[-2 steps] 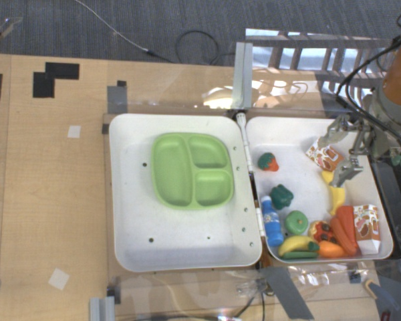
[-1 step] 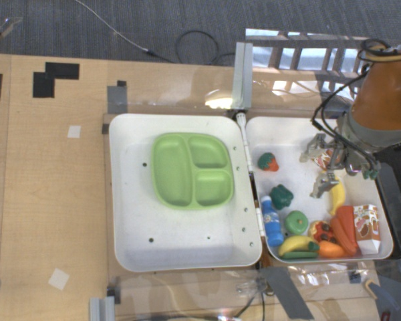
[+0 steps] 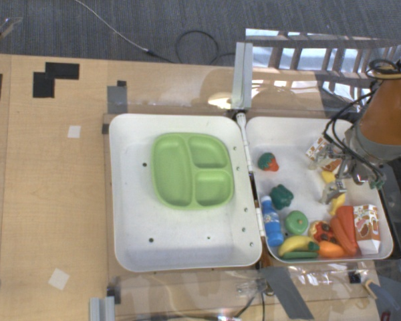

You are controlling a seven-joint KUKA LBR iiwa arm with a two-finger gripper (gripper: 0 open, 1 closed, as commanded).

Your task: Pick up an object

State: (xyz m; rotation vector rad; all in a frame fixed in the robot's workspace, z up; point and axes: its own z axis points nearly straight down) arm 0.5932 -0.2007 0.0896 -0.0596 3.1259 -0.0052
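The right bin point(image 3: 291, 142) holds several toy foods. Among them are a red strawberry point(image 3: 268, 162), a dark green broccoli piece point(image 3: 281, 196), a blue bottle point(image 3: 272, 223), a green apple point(image 3: 296, 221), a banana point(image 3: 295, 244) and an orange carrot point(image 3: 331, 249). My gripper point(image 3: 339, 182) is low over the bin's right half, under the orange-banded wrist point(image 3: 389, 112). Yellow pieces point(image 3: 337, 203) lie right at the gripper, and a printed packet point(image 3: 317, 150) sits just to its upper left. The wrist and cables hide what lies under the gripper.
A green divided plate point(image 3: 192, 170) rests in the left bin point(image 3: 130, 199). A red-orange wedge point(image 3: 345, 229) and a white printed box point(image 3: 367, 225) crowd the right bin's lower right corner. A metal rail point(image 3: 307, 55) stands behind the right bin.
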